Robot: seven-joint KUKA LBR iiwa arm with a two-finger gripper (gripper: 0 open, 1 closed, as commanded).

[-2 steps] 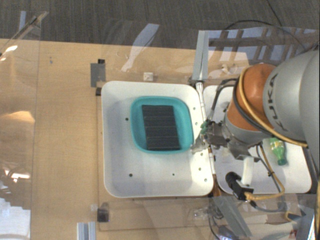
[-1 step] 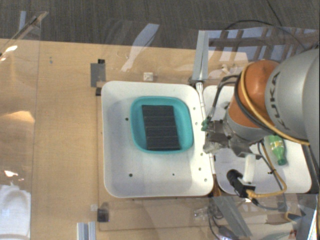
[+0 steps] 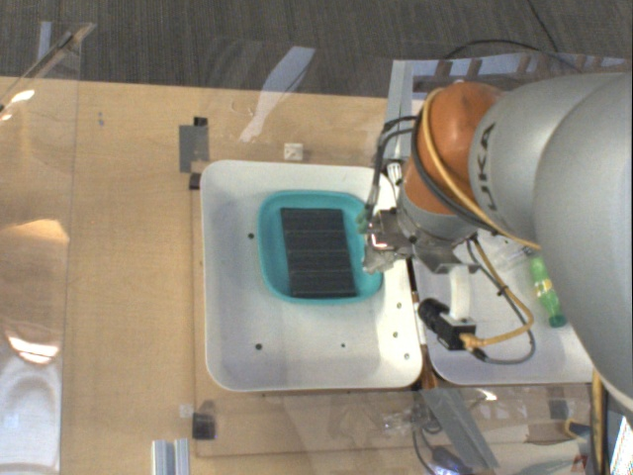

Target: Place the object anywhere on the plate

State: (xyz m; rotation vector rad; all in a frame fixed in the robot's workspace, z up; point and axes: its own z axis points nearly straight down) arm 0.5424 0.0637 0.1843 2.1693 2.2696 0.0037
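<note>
A teal, rounded-square plate [image 3: 270, 231] sits in the upper middle of the left white bin [image 3: 237, 325]. A dark, ridged rectangular object [image 3: 317, 252] lies flat on the plate and covers most of its middle. My gripper [image 3: 379, 245] hangs at the plate's right rim, just right of the dark object. The grey wrist and orange band above hide most of it. I see nothing held in it.
The arm's bulk covers much of the right bin [image 3: 514, 364]. A green, bottle-like object [image 3: 546, 295] lies at that bin's right side. A black connector with a yellow cable [image 3: 455, 330] hangs below the wrist. Small fixtures stand at the left bin's corners.
</note>
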